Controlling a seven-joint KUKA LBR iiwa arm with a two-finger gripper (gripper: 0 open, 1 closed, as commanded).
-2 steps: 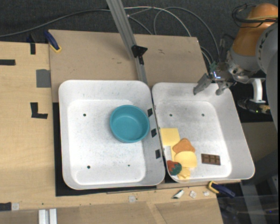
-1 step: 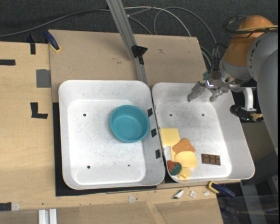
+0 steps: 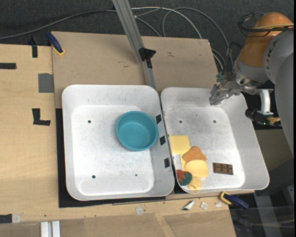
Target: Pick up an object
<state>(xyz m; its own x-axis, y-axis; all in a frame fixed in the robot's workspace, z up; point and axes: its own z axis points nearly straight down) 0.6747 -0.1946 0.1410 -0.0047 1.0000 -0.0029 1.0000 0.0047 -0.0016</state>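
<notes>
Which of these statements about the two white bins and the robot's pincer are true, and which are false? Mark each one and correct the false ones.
1. The blue bowl sits in the left bin. True.
2. The pincer is gripping the blue bowl. False: it hangs over the far edge of the right bin, well apart from the bowl.
3. A brown chocolate bar lies in the right bin. True.
4. The yellow and orange items are piled in the left bin. False: they lie in the right bin, near its left wall.
5. The bowl is tipped upside down. False: its opening faces up.
</notes>
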